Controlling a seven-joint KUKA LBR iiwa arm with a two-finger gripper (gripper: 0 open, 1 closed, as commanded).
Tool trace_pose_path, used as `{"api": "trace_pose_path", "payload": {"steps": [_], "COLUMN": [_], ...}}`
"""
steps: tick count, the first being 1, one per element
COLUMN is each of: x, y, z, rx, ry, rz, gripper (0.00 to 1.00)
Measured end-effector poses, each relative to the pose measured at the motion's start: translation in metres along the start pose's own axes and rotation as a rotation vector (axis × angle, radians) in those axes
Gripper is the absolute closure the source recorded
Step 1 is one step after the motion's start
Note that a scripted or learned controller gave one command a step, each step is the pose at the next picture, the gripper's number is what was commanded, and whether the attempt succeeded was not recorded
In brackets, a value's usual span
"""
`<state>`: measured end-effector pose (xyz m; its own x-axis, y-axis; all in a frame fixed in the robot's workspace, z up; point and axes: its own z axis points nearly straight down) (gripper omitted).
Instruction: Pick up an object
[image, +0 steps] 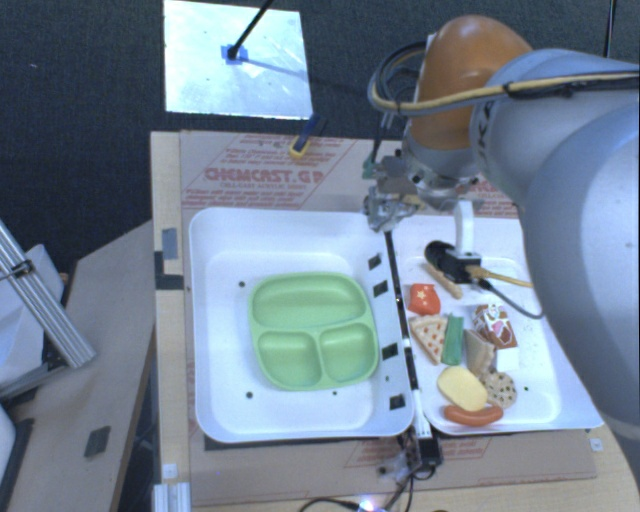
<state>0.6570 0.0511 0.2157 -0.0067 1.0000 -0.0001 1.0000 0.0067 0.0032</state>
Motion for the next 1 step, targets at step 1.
{"api": "trace_pose_path", "payload": {"steps": [1], "x": [-0.0004], "y": [0.0063], "z": [-0.0187], "rx": [0.0], "ry": [0.0], "rz": [0.0], "gripper": [1.0]}}
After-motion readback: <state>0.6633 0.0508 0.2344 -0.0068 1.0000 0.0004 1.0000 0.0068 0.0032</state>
